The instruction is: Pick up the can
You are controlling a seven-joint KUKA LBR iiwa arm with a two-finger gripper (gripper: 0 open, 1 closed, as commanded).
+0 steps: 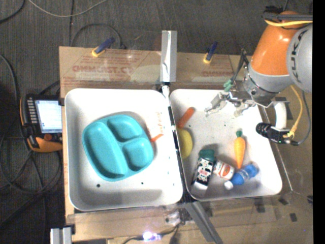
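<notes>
The can point(223, 169), small with red and white on it, lies on its side near the front of the right bin point(264, 187). It is wedged between a cow-patterned carton point(203, 173) and a blue bottle point(245, 175). My gripper point(225, 107) hangs over the back of the same bin, well behind the can and apart from it. It is open, with nothing between its fingers point(213, 105).
In the right bin there are also a carrot point(239, 149), a yellow lemon point(186, 142) and an orange stick point(186, 116) by the left wall. The left bin point(76, 187) holds a teal divided plate point(119, 146).
</notes>
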